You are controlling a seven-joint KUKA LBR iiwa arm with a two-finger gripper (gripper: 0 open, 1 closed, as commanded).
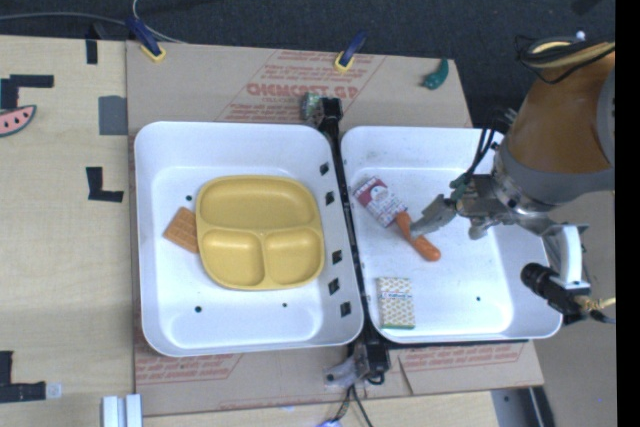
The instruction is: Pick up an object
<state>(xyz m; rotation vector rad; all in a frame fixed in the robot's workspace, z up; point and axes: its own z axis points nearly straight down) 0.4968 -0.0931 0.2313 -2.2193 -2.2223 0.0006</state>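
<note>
In the right bin [500, 315] lie an orange carrot-shaped toy [419, 239], a red and white packet [375, 199] and a small pale box [396, 302]. My gripper [452, 225] hovers over the middle of this bin, just right of the orange toy. Its fingers stand apart, one fingertip [430, 217] close to the toy's upper end. Nothing is between them. The orange band of the arm [560, 120] rises at the right.
The left bin [160, 305] holds a yellow divided plate [262, 230] with a brown cracker-like piece [182, 229] at its left side. Black clips [333, 195] run along the wall between the bins. Cardboard lies under both bins.
</note>
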